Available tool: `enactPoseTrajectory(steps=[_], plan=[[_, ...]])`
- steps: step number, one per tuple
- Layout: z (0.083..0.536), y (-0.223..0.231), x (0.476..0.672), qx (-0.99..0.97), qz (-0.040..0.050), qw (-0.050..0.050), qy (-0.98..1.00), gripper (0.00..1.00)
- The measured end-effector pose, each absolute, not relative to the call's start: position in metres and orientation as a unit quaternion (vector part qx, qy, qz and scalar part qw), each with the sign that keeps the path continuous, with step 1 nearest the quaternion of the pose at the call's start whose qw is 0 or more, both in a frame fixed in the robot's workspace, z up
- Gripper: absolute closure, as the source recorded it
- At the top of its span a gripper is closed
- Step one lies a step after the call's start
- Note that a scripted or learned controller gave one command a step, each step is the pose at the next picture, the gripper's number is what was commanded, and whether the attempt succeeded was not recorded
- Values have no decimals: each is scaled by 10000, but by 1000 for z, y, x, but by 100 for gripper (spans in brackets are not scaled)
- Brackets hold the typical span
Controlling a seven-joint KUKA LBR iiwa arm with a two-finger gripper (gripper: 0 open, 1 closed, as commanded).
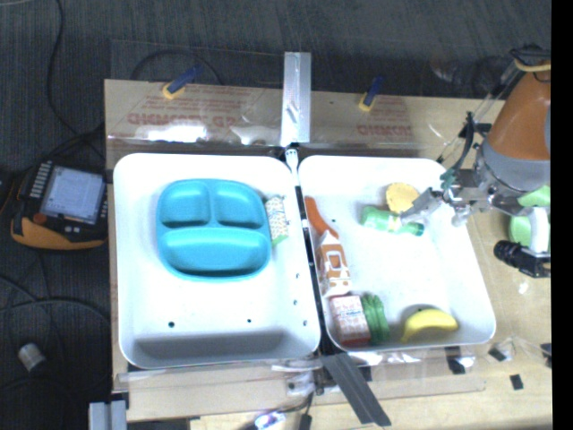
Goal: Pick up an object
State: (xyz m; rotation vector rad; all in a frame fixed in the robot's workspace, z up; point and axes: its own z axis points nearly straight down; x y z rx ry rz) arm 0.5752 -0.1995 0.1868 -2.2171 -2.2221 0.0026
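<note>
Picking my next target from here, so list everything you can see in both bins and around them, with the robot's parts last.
Divided plate: one, blue, middle of left bin.
Small speckled item: one, pale with green, against the plate's right edge.
Bottle: one, orange and white, lying along left wall of right bin.
Green item: one, beside the bottle's lower end.
Banana: one, yellow, right bin near front.
Green cylinder: one, right bin upper middle.
Yellow round item: one, just above the cylinder.
Handheld screen: one, black and orange, floor left.
Arm: one, grey and orange, right side.
Gripper: one, at right bin's upper right.
</note>
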Motion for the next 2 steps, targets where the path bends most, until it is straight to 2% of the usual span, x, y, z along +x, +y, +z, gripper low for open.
enactPoseTrajectory(steps=[1,2], plan=[[115,-194,622,-6786,-82,-155,-7343,0],[91,-206,638,-7026,-54,-45,-7116,0]])
